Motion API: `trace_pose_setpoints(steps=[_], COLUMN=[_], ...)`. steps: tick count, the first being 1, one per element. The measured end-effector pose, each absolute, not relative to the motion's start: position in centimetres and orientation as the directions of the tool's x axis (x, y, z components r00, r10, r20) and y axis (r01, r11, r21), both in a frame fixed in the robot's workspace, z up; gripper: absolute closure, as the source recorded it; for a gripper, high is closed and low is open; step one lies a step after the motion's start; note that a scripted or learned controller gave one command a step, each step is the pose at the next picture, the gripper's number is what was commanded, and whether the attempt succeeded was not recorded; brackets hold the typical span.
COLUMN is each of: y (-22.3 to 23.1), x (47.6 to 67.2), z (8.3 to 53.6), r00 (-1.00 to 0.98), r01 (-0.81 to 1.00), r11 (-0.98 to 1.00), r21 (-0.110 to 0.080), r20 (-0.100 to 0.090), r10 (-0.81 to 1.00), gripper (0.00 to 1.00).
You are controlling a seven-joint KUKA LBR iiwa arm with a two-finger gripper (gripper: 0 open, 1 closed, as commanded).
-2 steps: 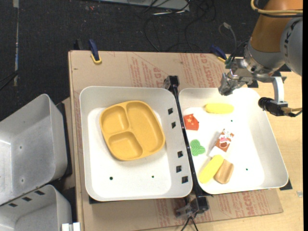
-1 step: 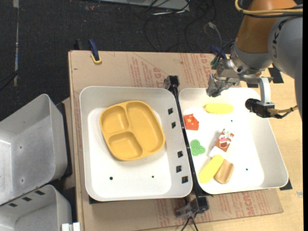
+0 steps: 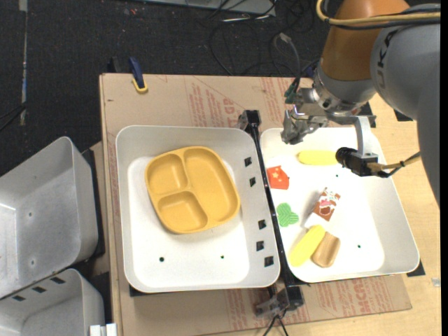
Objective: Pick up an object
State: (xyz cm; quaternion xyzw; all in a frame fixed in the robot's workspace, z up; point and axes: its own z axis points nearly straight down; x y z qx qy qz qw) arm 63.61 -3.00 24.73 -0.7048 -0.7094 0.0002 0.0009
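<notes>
In the right bin (image 3: pixel 392 208) lie a yellow banana-like piece (image 3: pixel 316 158) near the back, a red block (image 3: pixel 278 178), a green leafy piece (image 3: pixel 287 215), a small red-and-white packet (image 3: pixel 327 204), a yellow oblong (image 3: pixel 306 246) and a tan piece (image 3: pixel 326 250) beside it. My gripper (image 3: pixel 297 133) hangs over the bin's back left corner, just left of and above the yellow banana-like piece. I see nothing held between its fingers.
The left bin (image 3: pixel 133 257) holds a yellow divided plate (image 3: pixel 191 187). A black divider with clips (image 3: pixel 264 201) runs between the bins. White containers (image 3: pixel 42 208) stand off the bench at the left. Cables lie on the dark floor behind.
</notes>
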Motion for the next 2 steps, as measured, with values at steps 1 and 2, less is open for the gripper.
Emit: trace_pose_setpoints(steps=[1,2], y=[2.2,7.4], x=[62.8,62.9], z=[23.4,23.1], r00=[-0.006,-0.007], r01=[1.0,1.0], r11=[0.006,0.007], r21=[-0.002,0.001], r20=[0.0,0.001], r10=[1.0,1.0], gripper=[1.0,1.0])
